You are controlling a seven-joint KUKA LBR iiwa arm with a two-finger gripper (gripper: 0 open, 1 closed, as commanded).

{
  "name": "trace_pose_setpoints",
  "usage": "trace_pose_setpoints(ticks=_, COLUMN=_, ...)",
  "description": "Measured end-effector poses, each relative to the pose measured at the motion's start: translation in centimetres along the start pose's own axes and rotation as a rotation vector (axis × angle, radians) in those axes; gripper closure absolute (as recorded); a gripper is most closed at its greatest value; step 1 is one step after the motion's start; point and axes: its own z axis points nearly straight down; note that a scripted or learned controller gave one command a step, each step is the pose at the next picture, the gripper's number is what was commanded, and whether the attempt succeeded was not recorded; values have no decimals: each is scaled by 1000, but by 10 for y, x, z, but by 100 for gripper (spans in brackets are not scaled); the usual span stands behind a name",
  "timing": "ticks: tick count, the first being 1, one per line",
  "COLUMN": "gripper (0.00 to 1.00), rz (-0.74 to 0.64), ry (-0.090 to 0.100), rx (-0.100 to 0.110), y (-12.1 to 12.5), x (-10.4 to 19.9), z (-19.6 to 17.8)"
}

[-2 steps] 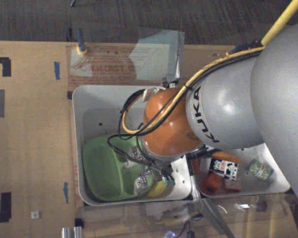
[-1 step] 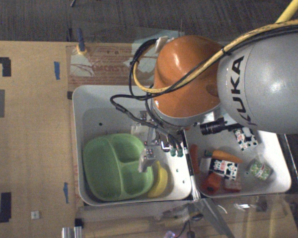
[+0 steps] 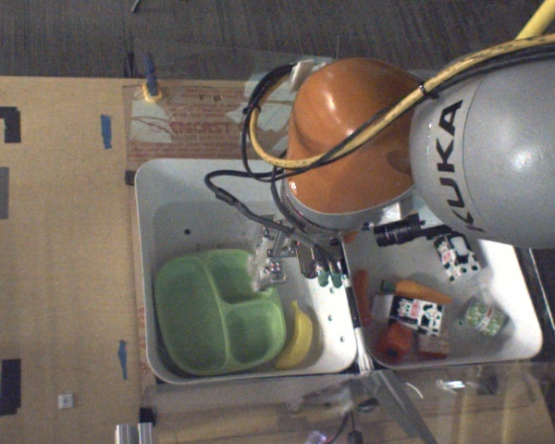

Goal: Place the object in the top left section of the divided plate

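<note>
green three-section divided plate (image 3: 217, 317)

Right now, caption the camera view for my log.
End effector over the green plate in the left bin; banana beside the plate.

From my station the green divided plate (image 3: 217, 313) reads as smooth moulded plastic with a soft sheen. It sits in the shallow white left bin (image 3: 166, 202), matt plastic by the look of it. The yellow banana-shaped toy (image 3: 299, 336) beside the plate looks slick and plasticky. Upper right of the frame, the broad orange band of the arm (image 3: 347, 132) is glossy, catching light, and the grey arm shell (image 3: 509, 146) beside it is satin-smooth. Along the left, the tan bench top (image 3: 55, 248) looks like matt cardboard or fibreboard.
</note>
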Motion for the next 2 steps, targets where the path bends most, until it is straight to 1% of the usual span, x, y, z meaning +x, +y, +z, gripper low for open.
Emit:
trace_pose_setpoints(ticks=1, gripper=100, rz=-61, ry=8, rx=2, y=-56, x=11, z=36)
trace_pose_setpoints(ticks=2, gripper=100, rz=-123, ry=4, rx=1, y=-47, x=-31, z=57)
